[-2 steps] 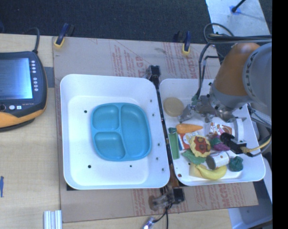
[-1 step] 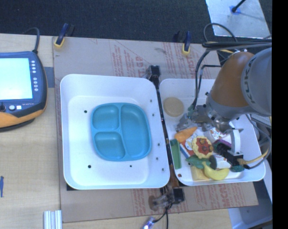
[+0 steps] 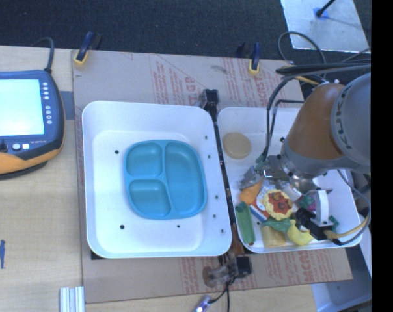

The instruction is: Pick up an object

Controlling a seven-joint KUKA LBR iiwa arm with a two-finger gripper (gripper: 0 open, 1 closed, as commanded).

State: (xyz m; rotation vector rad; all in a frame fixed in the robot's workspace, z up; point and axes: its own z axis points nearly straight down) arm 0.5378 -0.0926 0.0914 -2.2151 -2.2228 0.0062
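pincer (image 3: 269,173) low in right bin (image 3: 235,226), toys (image 3: 278,203) just beside

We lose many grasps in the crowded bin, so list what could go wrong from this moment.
1. The gripper is low over a tight pile in the right bin; the orange piece, green stick and pizza-like toy touch, so it may nudge or catch more than one.
2. The pile sits near the bin's left wall, which may block a finger.
3. The tan disc lies apart and may be an easier target.
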